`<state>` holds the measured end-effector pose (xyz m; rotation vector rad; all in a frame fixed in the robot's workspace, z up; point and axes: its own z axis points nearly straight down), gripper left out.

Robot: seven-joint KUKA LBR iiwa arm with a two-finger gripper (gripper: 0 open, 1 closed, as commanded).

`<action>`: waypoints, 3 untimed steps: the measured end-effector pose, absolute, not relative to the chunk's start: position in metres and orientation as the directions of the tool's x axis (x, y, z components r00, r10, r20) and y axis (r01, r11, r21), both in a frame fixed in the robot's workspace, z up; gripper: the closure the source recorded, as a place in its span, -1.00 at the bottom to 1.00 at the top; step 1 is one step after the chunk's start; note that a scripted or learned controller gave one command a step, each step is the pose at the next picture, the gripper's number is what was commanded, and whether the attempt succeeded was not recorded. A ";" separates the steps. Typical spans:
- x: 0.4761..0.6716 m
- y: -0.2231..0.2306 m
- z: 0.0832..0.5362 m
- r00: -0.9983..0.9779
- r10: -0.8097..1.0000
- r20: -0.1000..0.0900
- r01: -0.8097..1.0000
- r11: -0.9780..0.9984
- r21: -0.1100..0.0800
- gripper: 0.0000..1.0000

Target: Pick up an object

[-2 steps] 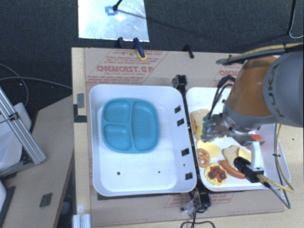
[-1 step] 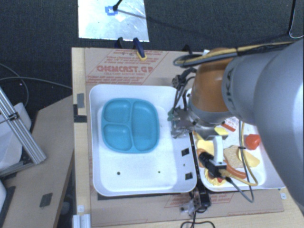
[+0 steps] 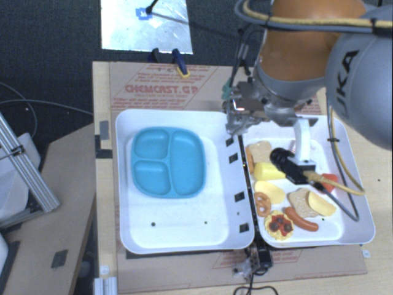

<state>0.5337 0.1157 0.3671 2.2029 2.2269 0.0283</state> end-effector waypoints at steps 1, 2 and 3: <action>0.485 0.116 0.304 -0.001 1.000 0.000 1.000 0.001 -0.006 1.00; 0.484 0.164 0.172 -0.008 1.000 -0.002 1.000 0.008 -0.012 1.00; 0.592 0.133 0.169 0.002 1.000 -0.001 1.000 -0.002 0.009 1.00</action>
